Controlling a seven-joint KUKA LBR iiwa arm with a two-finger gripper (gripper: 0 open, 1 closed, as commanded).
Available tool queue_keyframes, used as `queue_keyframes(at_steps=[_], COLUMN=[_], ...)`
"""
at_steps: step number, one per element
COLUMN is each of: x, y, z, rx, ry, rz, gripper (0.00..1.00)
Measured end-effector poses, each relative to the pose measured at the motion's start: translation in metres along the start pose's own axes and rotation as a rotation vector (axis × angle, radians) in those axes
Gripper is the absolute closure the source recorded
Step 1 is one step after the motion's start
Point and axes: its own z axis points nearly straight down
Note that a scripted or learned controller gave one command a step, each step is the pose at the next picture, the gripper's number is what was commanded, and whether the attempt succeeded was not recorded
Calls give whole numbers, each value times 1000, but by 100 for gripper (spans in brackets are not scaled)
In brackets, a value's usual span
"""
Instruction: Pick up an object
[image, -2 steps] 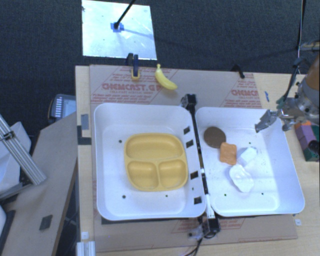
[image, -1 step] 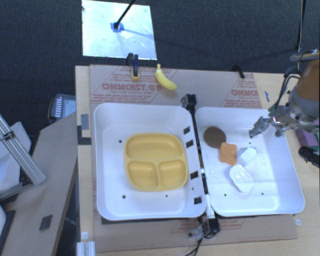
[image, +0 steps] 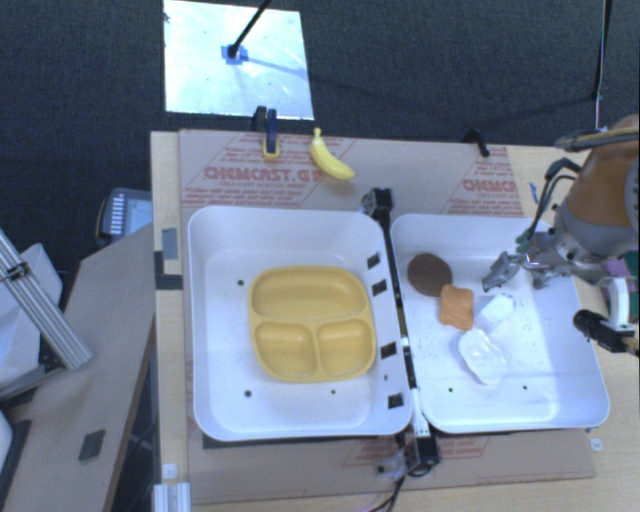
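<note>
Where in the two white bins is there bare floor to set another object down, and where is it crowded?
Left bin: only narrow bare strips border the yellow divided tray, widest along the top. Right bin: the lower floor is bare, below the clear plastic piece. It is crowded higher up, around the brown disc, orange block and gripper.

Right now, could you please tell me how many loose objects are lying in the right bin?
4: a brown disc near the divider, an orange block beside it, a small white piece right of that, and a clear lump nearer the front. The arm may hide others.
</note>
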Motion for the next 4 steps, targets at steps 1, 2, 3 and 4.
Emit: queue_keyframes(at_steps=[1,2,3,4], x=[1,0,2,6], y=[0,2,6,0], z=[52,37,-7,-56], rx=[-1,-8,-9,-7], ry=[0,-2,-2,-2], rz=[0,0,-3,-3], gripper=[0,100,100,100])
